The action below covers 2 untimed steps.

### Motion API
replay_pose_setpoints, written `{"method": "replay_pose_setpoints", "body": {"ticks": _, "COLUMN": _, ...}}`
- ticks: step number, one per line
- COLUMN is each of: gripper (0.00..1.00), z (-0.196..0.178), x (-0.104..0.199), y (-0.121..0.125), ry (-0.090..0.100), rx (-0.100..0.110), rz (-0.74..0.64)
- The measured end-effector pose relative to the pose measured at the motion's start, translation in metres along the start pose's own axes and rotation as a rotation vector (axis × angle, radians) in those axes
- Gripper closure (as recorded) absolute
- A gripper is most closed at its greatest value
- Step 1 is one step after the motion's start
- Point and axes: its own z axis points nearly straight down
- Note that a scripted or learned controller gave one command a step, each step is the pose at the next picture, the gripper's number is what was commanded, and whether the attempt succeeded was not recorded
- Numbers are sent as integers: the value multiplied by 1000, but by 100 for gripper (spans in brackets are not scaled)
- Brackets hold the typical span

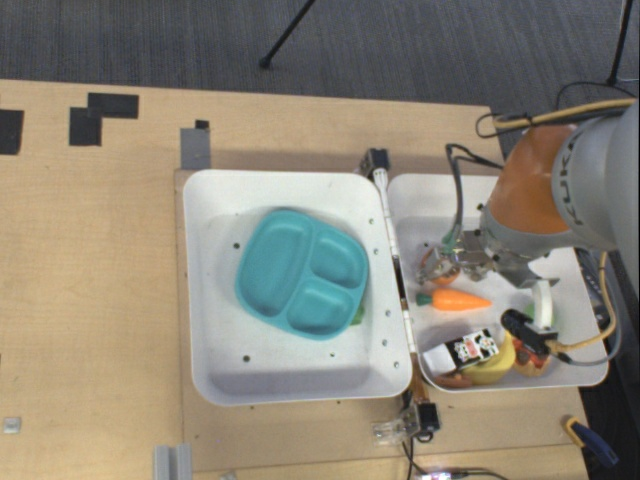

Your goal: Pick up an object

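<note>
Orange carrot (pixel 460 301) lies on its side in the right-hand bin (pixel 425 213) of the view, about midway along the bin's floor. Its green end points toward the wall between the two bins and its orange body runs out toward the arm's side. The gripper (pixel 442 264) hangs low over this same bin, close to the carrot and just beyond it toward the bin's far wall. The view does not settle whether the two touch, and nothing can be seen held. Whether the gripper is open or closed cannot be told (metal parts and cables crowd that spot, and the wrist shades it). The grey arm (pixel 600 183), with its orange band (pixel 528 190), reaches in from the right above the far half of the bin. Toward the bin's near wall, a small carton (pixel 470 349) with black and white patches lies against a yellow thing (pixel 497 363), both well clear of the gripper but near the carrot. The left-hand bin (pixel 215 298) holds a teal divided plate (pixel 303 273) with three compartments, set askew near the middle of the floor, and a sliver of something green (pixel 357 314) peeks from under its near right edge. Both bins sit side by side, rims touching, on the pale wooden bench (pixel 90 268).
</note>
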Motion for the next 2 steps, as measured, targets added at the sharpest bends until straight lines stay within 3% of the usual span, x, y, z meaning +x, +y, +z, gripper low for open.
{"method": "replay_pose_setpoints", "body": {"ticks": 1, "gripper": 0, "z": -1, "x": 6, "y": -78, "ry": -1, "rx": -2, "rz": 78}}
{"method": "replay_pose_setpoints", "body": {"ticks": 2, "gripper": 0, "z": 0, "x": 6, "y": 4, "ry": 0, "rx": -1, "rz": 97}}
